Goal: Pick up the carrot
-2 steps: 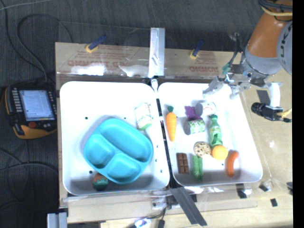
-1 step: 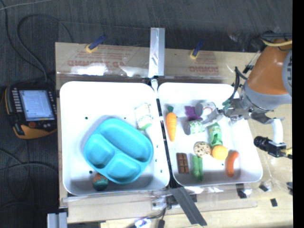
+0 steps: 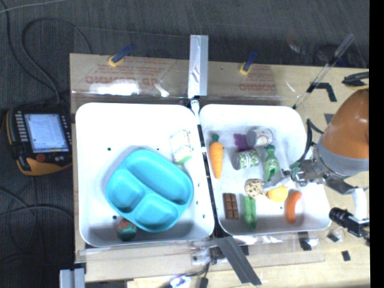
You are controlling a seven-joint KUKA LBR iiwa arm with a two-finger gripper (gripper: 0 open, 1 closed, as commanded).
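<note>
The carrot point(image 3: 216, 158) lies in my right bin point(image 3: 294, 120), at about nine o'clock in it, close against the wall it shares with the left bin point(image 3: 90, 161). Its thick orange end sits toward twelve and its tip points toward six. My pincer point(image 3: 298, 174) is at the three o'clock side of that same bin, well apart from the carrot; whether it is wide or narrow I cannot tell from here.

Between us lies a crowd. Just beside the carrot, toward three o'clock, stand a small can point(image 3: 247, 159) and a green bottle point(image 3: 271, 164); at twelve o'clock of them are a purple piece point(image 3: 241, 141) and another can point(image 3: 263, 138). Toward six o'clock of the carrot rest a brown chocolate bar point(image 3: 230, 206) and a green vegetable point(image 3: 249, 213). A speckled ball point(image 3: 254, 188), a yellow piece point(image 3: 278, 193) and an orange-red sausage shape point(image 3: 292, 207) lie near my pincer.

In the left bin sit a blue divided tray point(image 3: 150, 188), a small white carton point(image 3: 181, 147) and a dark round thing point(image 3: 126, 228). A handheld control screen point(image 3: 41, 138) lies off the counter point(image 3: 90, 71) at nine o'clock.
</note>
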